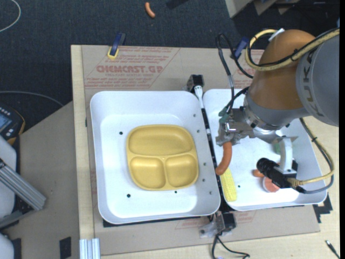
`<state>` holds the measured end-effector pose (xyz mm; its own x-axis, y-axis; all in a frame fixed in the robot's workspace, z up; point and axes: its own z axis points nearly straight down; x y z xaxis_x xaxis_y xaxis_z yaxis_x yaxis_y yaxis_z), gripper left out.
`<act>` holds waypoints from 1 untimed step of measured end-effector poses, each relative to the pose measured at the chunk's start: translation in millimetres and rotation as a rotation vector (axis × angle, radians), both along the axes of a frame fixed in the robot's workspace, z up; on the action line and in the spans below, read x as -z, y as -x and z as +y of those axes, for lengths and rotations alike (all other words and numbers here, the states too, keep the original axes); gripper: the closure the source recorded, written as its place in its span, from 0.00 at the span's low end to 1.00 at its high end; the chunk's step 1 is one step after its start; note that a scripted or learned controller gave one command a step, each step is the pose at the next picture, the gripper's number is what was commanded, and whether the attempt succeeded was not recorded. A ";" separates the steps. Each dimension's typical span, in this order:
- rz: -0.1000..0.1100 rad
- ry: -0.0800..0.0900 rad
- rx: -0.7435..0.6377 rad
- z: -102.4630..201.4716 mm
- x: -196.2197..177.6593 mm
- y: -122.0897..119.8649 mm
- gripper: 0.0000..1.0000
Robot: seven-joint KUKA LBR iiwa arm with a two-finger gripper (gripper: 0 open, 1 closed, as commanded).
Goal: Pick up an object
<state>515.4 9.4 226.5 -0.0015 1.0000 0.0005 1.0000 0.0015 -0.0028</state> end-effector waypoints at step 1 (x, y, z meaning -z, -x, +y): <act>-0.001 0.000 0.002 -0.8 -2.2 1.9 1.00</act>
